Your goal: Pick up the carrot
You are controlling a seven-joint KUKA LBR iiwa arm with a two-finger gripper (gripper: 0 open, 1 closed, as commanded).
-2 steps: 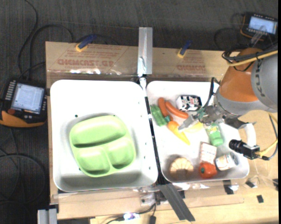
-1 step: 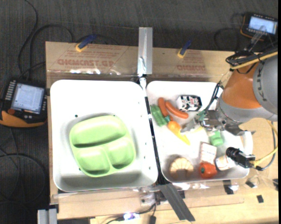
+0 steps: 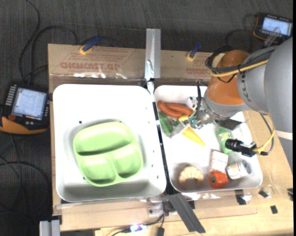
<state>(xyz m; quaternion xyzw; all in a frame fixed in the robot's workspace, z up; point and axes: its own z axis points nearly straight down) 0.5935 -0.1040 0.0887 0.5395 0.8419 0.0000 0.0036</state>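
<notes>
The carrot [image 3: 173,109] lies in the upper left part of the right bin [image 3: 252,179], close to the wall that divides it from the left bin [image 3: 64,132], where a green divided plate [image 3: 108,152] sits. It is a slim orange-red piece, and its long axis runs roughly left to right across the view, tilted slightly downward toward the right end. Green leafy bits [image 3: 166,124] lie just below it, and a yellow wedge [image 3: 194,136] lies lower and to the right. The gripper [image 3: 199,118] hangs below the arm's orange band, just to the right of the carrot's right end and a little lower in the view, so the carrot lies to the gripper's left and slightly up. Whether the jaws stand wide or narrow cannot be told here, since the wrist hides the tips, and nothing can be seen between them. The coming move likely calls for a short shift left over the carrot's middle, with the jaws closing across its thin width rather than along its length. The nearby greens could get caught in the grasp.
</notes>
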